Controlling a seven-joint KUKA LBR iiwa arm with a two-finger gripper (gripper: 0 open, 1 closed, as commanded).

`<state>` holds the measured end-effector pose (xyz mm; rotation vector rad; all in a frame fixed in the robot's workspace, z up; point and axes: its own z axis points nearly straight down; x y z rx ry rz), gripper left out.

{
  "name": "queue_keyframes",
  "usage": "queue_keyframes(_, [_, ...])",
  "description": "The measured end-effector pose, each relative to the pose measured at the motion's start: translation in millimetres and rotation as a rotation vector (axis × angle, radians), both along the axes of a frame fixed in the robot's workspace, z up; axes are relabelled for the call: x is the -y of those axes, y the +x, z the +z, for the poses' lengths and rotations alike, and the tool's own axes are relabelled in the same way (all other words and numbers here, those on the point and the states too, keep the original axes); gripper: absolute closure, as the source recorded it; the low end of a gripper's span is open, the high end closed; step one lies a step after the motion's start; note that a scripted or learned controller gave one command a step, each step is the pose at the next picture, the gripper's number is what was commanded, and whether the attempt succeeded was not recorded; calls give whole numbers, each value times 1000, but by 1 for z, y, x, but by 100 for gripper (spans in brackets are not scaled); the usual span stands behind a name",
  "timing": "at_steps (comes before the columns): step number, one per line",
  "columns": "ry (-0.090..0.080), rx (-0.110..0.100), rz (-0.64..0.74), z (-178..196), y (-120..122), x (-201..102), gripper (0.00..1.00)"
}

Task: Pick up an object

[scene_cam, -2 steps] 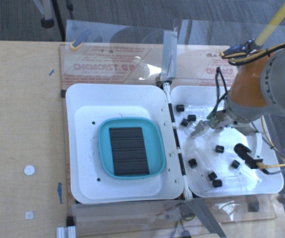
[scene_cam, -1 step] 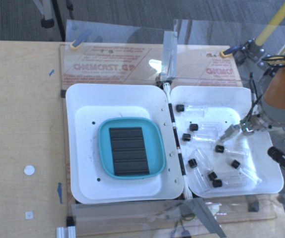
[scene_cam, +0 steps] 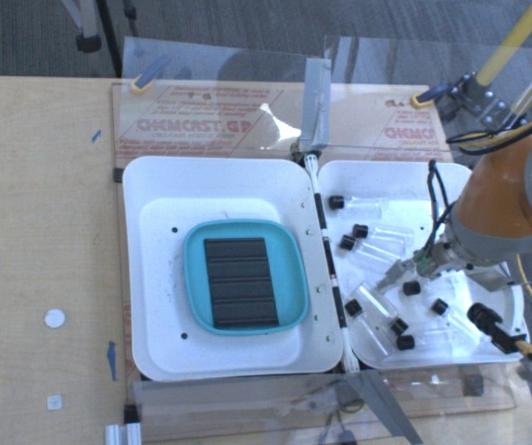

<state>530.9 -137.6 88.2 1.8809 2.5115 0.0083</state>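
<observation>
The arm reaches in from the right over the right bin (scene_cam: pixel 516 336). The end effector (scene_cam: pixel 398 277) is low among clear vials with black caps (scene_cam: pixel 370 235) scattered across the bin floor. Its opening state cannot be determined, and no vial is visibly held. The left bin (scene_cam: pixel 145 248) contains a teal tray (scene_cam: pixel 196 281) carrying a dark ribbed block (scene_cam: pixel 239 283). Both bins rest on the counter (scene_cam: pixel 34 202).

tray (scene_cam: pixel 197 276) in left bin (scene_cam: pixel 145 248); vials (scene_cam: pixel 377 239) scattered in right bin (scene_cam: pixel 377 170)
</observation>
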Motion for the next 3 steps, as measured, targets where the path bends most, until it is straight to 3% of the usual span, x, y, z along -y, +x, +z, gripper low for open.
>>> queue_keyframes(1, [-2, 0, -6, 0, -17, 29, 0])
queue_keyframes(2, [-2, 3, 127, 0, 89, -28, 0])
queue_keyframes(3, [-5, 3, 129, 11, 89, -28, 100])
